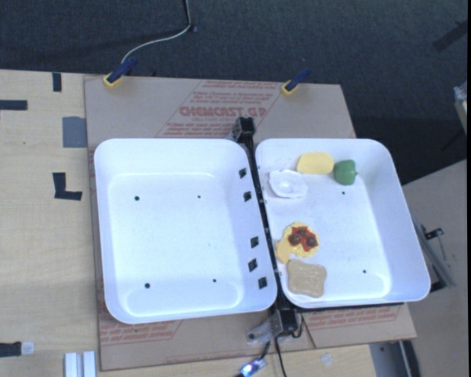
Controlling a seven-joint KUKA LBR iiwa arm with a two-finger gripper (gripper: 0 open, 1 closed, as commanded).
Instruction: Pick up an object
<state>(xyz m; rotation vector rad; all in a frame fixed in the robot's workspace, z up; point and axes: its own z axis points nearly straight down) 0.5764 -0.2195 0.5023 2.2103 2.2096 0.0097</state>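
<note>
Five objects are lying in the right bin: a yellow lump is sitting near the far wall just beside a green piece, a white crumpled piece is resting close to the dividing edge, and a yellow piece with red and dark spots is lying nearer the front, touching a tan bread-like slice. The left bin is sitting alongside on a brown cardboard sheet, which two clamps are pinning at its far edge. Gripper state cannot be told.
</note>
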